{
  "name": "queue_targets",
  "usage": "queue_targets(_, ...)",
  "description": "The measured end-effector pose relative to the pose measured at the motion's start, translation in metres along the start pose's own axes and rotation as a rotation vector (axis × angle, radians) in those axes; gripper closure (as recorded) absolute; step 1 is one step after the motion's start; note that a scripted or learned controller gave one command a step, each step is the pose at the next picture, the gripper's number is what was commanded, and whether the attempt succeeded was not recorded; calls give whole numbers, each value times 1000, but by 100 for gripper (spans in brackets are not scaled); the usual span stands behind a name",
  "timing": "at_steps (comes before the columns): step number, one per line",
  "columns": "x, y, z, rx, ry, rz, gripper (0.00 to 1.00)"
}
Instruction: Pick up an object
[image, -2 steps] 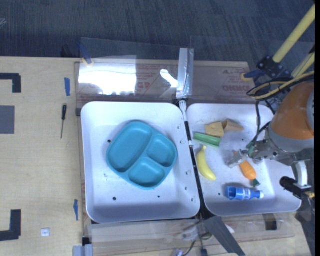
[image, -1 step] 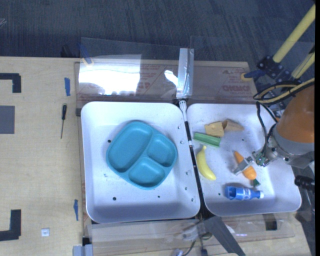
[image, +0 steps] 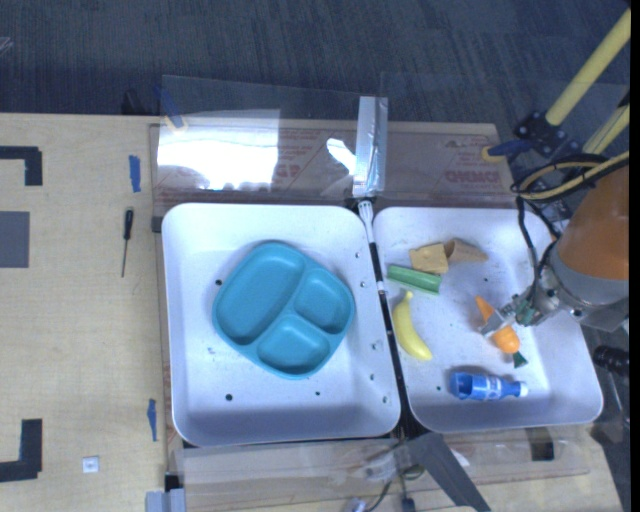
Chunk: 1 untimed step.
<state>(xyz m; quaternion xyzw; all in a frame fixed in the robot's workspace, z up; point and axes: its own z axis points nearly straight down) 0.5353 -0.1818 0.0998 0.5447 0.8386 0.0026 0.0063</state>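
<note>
While visible: one banana (image: 411, 332), one plate (image: 284, 308).

Pale wooden counter (image: 70, 330), seen from above at a slant. Black angular markings lie on its left part, with a grey square patch (image: 12, 240) at the left edge. A slim dark screwdriver-like tool (image: 126, 238) lies left of the bins, near short strips of blue tape (image: 134, 172). Two shallow white plastic bins rest side by side on the counter, their inner rims touching: the left bin (image: 190, 400) and the right bin (image: 570, 395). Behind them lies a clear plastic sheet (image: 230, 150) over brown cardboard (image: 450, 160), and a silver-taped upright strip (image: 369, 145) stands at the junction of the two bins.
</note>
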Motion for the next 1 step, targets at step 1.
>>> queue_targets(1,25,55,-107,3,3,-69,100)
